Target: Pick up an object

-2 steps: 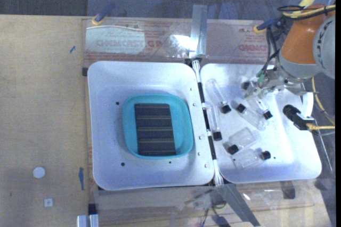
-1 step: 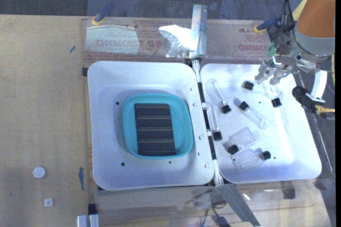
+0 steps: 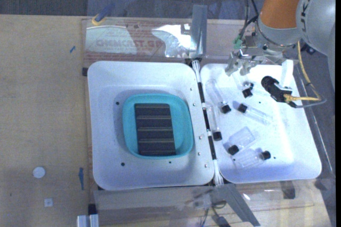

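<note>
The counter (image 3: 42,87) carries two white bins. Left of the tool, the left bin (image 3: 101,82) holds a teal tray (image 3: 130,114) with a dark ridged block (image 3: 154,129). The tool (image 3: 238,67) hovers spread and empty over the right bin's (image 3: 298,162) far corner, and clear black-capped vials (image 3: 243,108) lie scattered just beyond its tips.

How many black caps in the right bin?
6 black caps: one below the gripper, two at mid-bin, one at the right bin's left rim, two near the front. Others may hide under the gripper.
</note>
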